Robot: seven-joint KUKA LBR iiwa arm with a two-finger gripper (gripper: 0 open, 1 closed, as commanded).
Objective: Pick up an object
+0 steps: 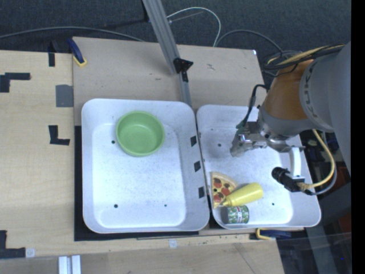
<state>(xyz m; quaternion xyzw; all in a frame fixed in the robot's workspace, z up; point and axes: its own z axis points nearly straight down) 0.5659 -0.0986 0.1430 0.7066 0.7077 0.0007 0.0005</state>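
In the right bin, near its front left corner, lie a pizza slice toy, a yellow mustard bottle and a small green can, close together. The gripper hangs over the bin's upper middle, above and behind these objects and apart from them. I see nothing between its fingers. The grey arm with the orange band reaches in from the right.
A green bowl sits at the back of the left bin. A metal pole slants down to the seam between the bins. Cables hang by the wrist at the right bin's right side.
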